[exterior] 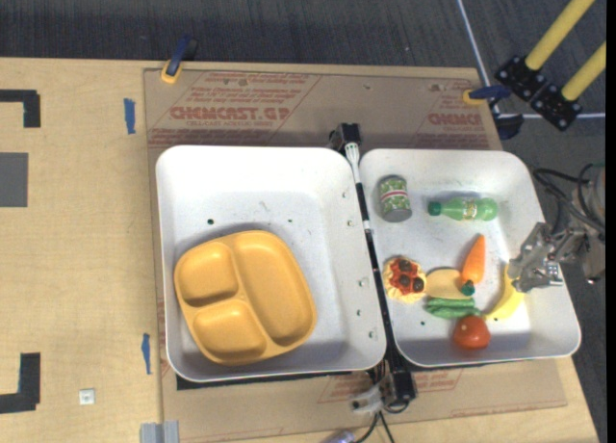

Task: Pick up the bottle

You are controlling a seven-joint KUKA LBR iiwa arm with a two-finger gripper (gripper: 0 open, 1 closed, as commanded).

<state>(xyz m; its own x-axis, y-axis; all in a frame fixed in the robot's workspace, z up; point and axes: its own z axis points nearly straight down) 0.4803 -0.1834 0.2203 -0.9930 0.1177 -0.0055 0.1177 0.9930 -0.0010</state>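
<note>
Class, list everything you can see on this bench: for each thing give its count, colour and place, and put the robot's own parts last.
White bins: 2, white, side by side on the bench; left bin, right bin.
Divided plate: 1, yellow-orange, left bin, near front.
Bottle: 1, green, lying on its side, right bin, towards back.
Can: 1, green label, right bin, back left.
Carrot: 1, orange, right bin, middle.
Tomato: 1, red, right bin, front.
Banana: 1, yellow, right bin, front right.
Green vegetable: 1, green, right bin, above the tomato.
Cardboard sheet: 1, brown, under the bins.
Gripper: 1, grey metal, at the right bin's right side, beside the banana.
</note>
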